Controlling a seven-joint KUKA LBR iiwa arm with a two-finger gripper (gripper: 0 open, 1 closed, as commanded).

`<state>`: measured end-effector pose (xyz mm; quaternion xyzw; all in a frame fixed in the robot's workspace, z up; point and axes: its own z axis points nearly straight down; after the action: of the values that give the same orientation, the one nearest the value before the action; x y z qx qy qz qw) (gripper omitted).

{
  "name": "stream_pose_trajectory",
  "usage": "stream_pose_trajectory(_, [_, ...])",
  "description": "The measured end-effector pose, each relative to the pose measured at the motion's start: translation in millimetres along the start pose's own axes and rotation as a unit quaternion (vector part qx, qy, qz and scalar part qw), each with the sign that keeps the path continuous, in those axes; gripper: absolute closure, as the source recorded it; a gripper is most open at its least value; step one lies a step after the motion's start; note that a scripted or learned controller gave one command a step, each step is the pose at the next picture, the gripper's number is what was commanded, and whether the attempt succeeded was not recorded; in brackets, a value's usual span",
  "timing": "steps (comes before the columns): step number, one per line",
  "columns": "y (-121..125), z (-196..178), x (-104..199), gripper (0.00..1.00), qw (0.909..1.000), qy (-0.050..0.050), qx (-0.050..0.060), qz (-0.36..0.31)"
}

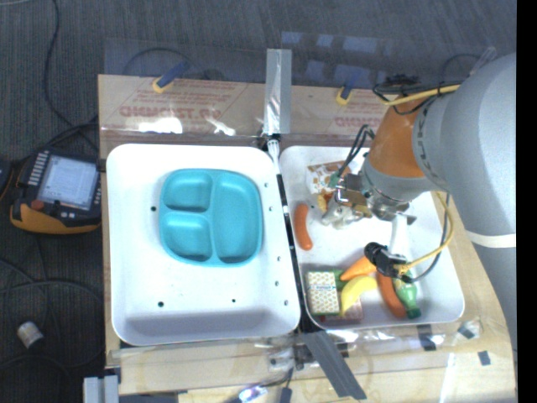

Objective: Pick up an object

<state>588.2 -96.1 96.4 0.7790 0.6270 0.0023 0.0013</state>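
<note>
My gripper [339,211] hangs low over the upper middle of the right bin [449,296], under the orange band of the wrist [394,154]. An orange sausage [303,227] lies just left of it, near the bin's left wall. A brown printed packet [322,175] lies just behind the gripper. At the bin's front sit a checkered waffle block [322,292], a yellow banana [357,289], an orange wedge [357,269] and a carrot with a green top [394,295]. I see nothing held.
The left bin [134,309] holds a blue divided plate [210,215]. A black cable loop [382,259] hangs from the arm over the toys at the front. The big grey arm body [482,149] covers the right bin's right side.
</note>
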Motion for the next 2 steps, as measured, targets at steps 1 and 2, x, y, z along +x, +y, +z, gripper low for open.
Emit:
stream_pose_trajectory(1, [0,0,0,0.00,1.0000,0.000,0.000,0.000])
stream_pose_trajectory(2, [63,13,-7,0.00,0.9994,0.001,0.032,0.012])
